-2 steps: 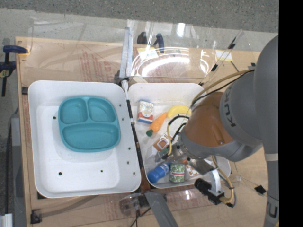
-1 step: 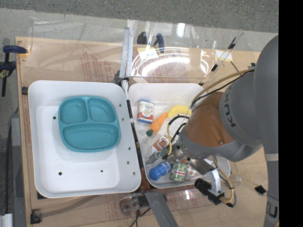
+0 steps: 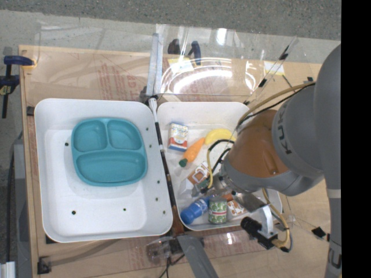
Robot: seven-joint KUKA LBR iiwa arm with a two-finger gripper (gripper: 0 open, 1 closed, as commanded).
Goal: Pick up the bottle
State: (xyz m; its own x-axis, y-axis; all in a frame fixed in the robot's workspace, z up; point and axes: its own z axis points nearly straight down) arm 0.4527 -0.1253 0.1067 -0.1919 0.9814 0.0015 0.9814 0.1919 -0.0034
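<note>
Down by the right bin's (image 3: 174,117) front edge the bottle (image 3: 194,211) lies slantwise, just left of the gripper (image 3: 219,197), whose state I cannot tell.

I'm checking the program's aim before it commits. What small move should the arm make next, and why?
Probably shift left and toward the near wall: the bottle lies on its side in the right bin's near-left corner, beside a green can, while the arm's wrist hangs over the middle of that bin.
</note>
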